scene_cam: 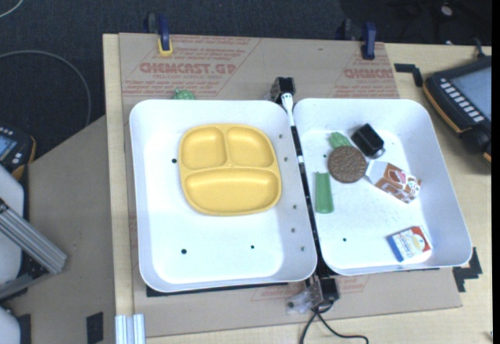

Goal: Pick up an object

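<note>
Brown board point(203, 67) under bins reads "CHEMCAST".

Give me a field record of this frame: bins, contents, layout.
left bin: shallow white bin holding a yellow three-compartment plastic tray
right bin: shallow white bin
right bin contents: green stick-shaped block, brown round disc, black rectangular block, red-and-white printed packet, blue-and-white small carton
touching: disc overlaps a second green piece
apart: carton, alone near the front right corner
bench: brown board, blue clamps at rear
</note>
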You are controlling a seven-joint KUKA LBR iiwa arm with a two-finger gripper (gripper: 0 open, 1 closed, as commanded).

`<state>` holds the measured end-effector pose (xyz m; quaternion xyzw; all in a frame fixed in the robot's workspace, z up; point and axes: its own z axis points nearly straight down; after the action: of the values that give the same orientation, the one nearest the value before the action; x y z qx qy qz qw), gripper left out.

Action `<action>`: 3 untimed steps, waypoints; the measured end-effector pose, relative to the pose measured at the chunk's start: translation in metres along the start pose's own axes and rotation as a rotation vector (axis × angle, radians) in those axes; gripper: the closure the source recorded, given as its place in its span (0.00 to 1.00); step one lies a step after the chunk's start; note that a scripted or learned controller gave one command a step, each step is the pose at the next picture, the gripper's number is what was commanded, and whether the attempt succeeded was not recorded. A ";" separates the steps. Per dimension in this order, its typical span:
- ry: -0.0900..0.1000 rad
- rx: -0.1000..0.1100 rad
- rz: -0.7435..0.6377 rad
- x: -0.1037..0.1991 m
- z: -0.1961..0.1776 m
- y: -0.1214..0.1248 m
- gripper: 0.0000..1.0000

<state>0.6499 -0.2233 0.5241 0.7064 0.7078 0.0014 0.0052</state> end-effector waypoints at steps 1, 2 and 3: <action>0.010 0.023 0.004 0.001 0.134 -0.025 1.00; -0.002 -0.006 0.001 -0.001 0.007 -0.044 1.00; 0.005 0.012 0.000 0.001 0.051 -0.014 1.00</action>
<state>0.6368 -0.2231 0.4725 0.7065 0.7078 -0.0009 -0.0006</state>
